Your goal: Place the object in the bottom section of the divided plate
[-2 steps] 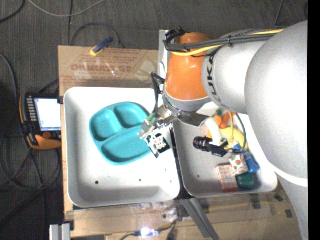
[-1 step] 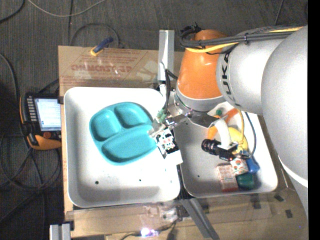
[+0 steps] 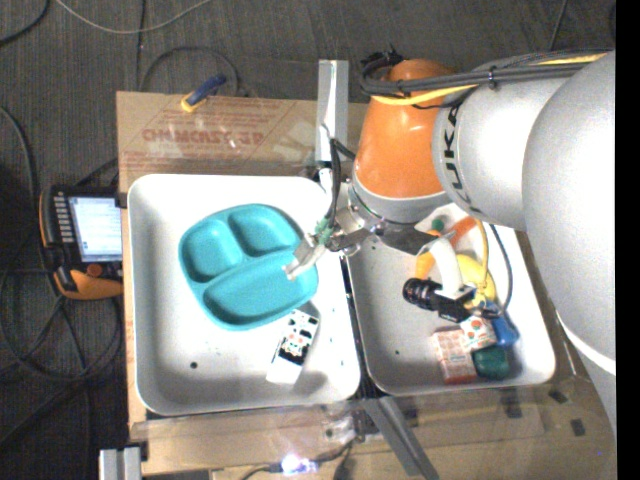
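Gripper (image 3: 303, 261): low over the left bin, at the right rim of the divided plate, reaching in from the right under the orange band of the arm (image 3: 520, 98).
Grip: cannot tell whether it is clenched or released, nor whether anything is in it.
Divided plate (image 3: 215, 253): teal, lying flat in the upper middle of the left bin, turned slightly askew, with two small sections at the top.
Bottom section (image 3: 245, 293): the one large compartment, showing bare teal; the gripper tip is over its upper right edge.
White card (image 3: 294, 344): marked with dark spots, lying on the bin floor just below the plate's lower right rim, outside the plate.
Left bin (image 3: 140, 298): white and shallow, holding the plate and the card.
Right bin (image 3: 400, 358): touching the left one; in its right half a cluster of a yellow piece (image 3: 470, 268), a red-and-white carton (image 3: 457, 353), a green thing (image 3: 490, 363) and a blue thing (image 3: 505, 330), close together.
Cardboard sheet (image 3: 230, 138): behind the left bin, with red print.
Handheld screen (image 3: 85, 233): orange-cased, on the floor left of the bench.
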Tool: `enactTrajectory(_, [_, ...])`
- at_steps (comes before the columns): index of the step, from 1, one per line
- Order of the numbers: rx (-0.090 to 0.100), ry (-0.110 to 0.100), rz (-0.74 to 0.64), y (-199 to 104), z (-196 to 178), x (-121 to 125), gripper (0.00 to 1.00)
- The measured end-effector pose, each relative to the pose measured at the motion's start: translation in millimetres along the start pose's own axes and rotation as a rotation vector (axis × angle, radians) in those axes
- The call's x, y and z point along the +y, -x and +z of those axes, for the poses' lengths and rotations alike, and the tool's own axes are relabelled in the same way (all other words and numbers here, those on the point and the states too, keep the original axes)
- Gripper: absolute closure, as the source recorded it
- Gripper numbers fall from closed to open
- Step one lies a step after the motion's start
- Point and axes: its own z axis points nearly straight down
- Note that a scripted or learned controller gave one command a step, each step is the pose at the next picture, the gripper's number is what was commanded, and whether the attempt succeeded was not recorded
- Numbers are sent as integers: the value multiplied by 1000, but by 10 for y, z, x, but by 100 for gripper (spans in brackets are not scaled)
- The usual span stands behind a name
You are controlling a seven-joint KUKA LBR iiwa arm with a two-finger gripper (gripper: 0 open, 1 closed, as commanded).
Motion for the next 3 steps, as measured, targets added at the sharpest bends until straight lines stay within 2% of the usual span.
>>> enactTrajectory(1, [-3,16,-94,-614,1190,-389,0])
enactTrajectory(2, [0,15,-91,-603,1114,-384,100])
enactTrajectory(3, [-12,18,-253,-967,1169,-250,100])
